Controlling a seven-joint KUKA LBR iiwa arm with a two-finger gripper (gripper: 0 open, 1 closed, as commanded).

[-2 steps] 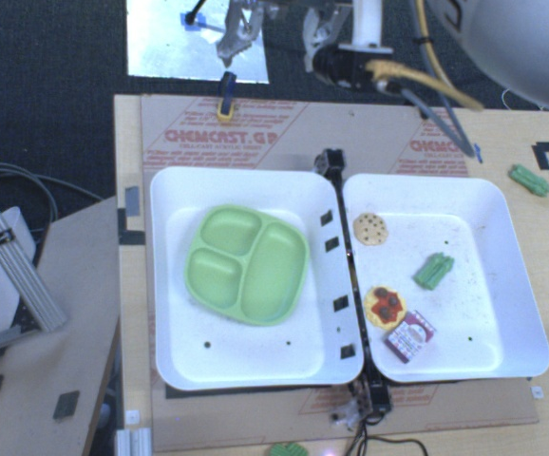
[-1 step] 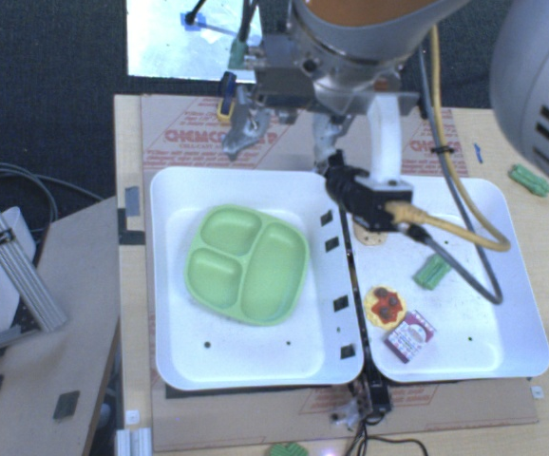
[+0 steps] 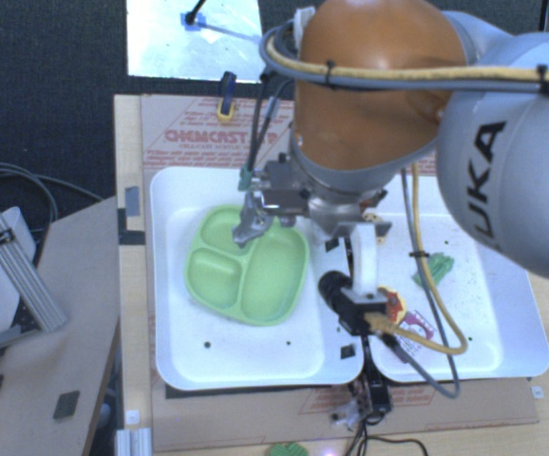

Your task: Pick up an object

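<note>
A light green divided plate (image 3: 255,278) lies in the left white bin (image 3: 189,359), toward its right side. My gripper (image 3: 249,228) hangs low over the plate's upper rim, at or just above its back compartment. The big orange-banded wrist hides most of the gripper from above. In the right bin (image 3: 512,340) lie a small green leafy piece (image 3: 438,268), a red and yellow small object (image 3: 391,304) and a pink and white packet (image 3: 417,329).
The arm's grey body covers the upper part of the right bin. A yellow cable loops down over that bin. Cardboard sheets lie under and behind both bins, with a small yellow and black clip (image 3: 226,105) at the back.
</note>
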